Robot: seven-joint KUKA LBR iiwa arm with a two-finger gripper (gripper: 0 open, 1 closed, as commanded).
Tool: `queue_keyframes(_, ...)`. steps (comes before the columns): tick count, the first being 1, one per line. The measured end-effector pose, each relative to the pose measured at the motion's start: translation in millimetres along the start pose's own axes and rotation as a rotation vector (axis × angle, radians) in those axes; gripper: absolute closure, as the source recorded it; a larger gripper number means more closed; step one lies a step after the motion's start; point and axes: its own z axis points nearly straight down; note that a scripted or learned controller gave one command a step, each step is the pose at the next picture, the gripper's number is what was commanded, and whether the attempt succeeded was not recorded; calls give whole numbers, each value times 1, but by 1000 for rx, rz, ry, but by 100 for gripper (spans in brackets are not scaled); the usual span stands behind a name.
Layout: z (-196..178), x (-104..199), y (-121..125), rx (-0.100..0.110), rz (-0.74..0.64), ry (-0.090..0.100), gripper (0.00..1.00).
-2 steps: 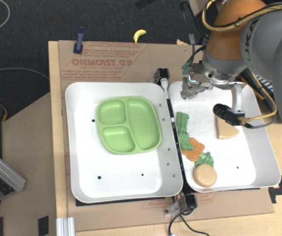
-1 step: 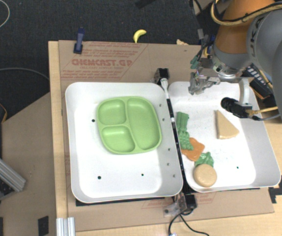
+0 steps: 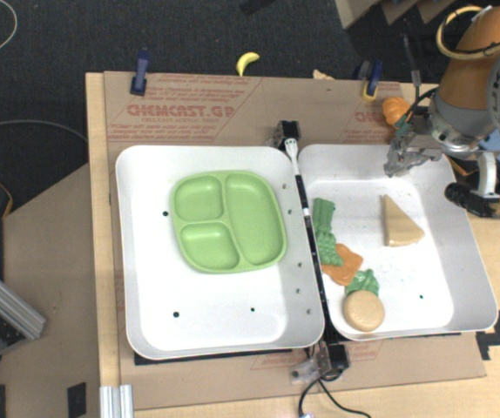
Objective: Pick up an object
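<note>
Round cookie (image 3: 363, 312) lies untouched; claw (image 3: 400, 161), whose state I cannot tell, hovers above right bin (image 3: 459, 273), approach next

wedge (image 3: 401, 224): tan, flat, right bin | green strip (image 3: 324, 227): by left wall | orange piece (image 3: 344, 266) | round biscuit (image 3: 364, 312): near front

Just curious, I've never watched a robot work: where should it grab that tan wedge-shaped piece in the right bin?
Probably from straight above, closing across the narrow upper end of the tan wedge; it lies flat with open white floor around it.
</note>
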Motion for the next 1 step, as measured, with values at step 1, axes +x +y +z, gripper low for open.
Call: queue_keyframes(1,-7,-51,1,-3,-4,1,100)
